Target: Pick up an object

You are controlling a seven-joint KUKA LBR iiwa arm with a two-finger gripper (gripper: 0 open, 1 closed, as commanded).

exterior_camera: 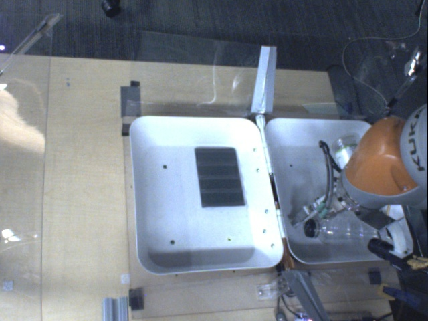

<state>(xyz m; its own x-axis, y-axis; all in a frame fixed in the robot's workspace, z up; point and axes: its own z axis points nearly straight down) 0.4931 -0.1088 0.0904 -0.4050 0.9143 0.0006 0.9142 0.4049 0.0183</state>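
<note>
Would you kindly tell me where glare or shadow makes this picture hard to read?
Camera view: glare whitens the bench at its left edge; a soft shadow greys the near floor of the left bin; the dark ribbed block there is sharp; the clear plastic thing by the gripper in the right bin nearly melts into the white floor.

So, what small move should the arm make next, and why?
Probably shift the claw slightly onto the clear plastic item beside it in the right bin. The claw sits low over that bin and I see nothing held.
</note>
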